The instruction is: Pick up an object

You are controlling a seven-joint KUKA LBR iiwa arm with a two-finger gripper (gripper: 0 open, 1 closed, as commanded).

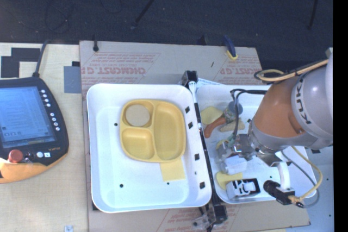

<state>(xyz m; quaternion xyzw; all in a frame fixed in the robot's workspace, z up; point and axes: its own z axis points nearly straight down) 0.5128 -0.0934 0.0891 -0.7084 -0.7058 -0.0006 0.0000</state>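
The right bin [255, 96] holds several small objects. Among them are a yellow piece [211, 114], a brown-orange tool [215, 125], a grey round item [232, 110], a white block [237, 163], a yellow item [225, 177] and a black-and-white item [246, 187]. The grey and orange arm [283, 114] reaches in from the right and covers much of this bin. My gripper [234, 148] is low over the bin's middle, just above the white block. The wrist hides what lies under it.
The left bin [99, 117] holds a yellow divided plate [157, 133] with a beige disc [137, 114] in one compartment, and a flat yellow square [173, 170]. A control tablet [27, 122] lies at the far left. Cardboard [163, 65] lies under both bins.
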